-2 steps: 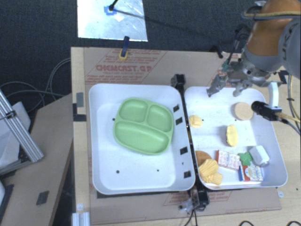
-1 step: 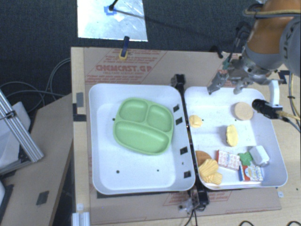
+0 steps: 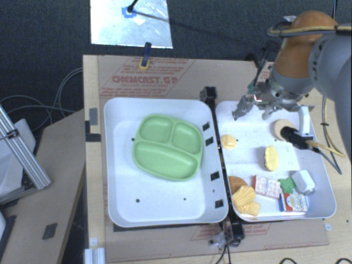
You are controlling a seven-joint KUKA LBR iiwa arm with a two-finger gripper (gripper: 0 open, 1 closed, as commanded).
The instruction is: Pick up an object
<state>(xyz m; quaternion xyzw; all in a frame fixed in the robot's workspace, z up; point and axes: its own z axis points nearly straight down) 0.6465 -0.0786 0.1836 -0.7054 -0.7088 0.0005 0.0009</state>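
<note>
Right now my end effector (image 3: 254, 108) hangs over the back part of the right bin (image 3: 322, 199), near the wall that splits the two bins, and I cannot tell if it is gripping or let go, because its tip is too small and dark to read. Nothing is in it that I can see. The things I could pick are all in this right bin: a small yellow piece (image 3: 228, 142) just below my end effector, a yellow lemon-like toy (image 3: 271, 158) a bit further toward the front, a round tan thing (image 3: 281, 130) by the black part of my arm, a pink box (image 3: 267, 187), a green piece (image 3: 287, 184), a grey block (image 3: 302, 181), and some yellow chips (image 3: 246, 199) in the front corner. The left bin (image 3: 118, 202) has a green plate (image 3: 167, 147) with three parts. I think the small yellow piece is the closest one to go for. It could go wrong if I come down too close to the middle wall and bump it. The piece is small and could slip out or get pushed away. The things at the front are packed close, so I might grab two or knock one.
</note>
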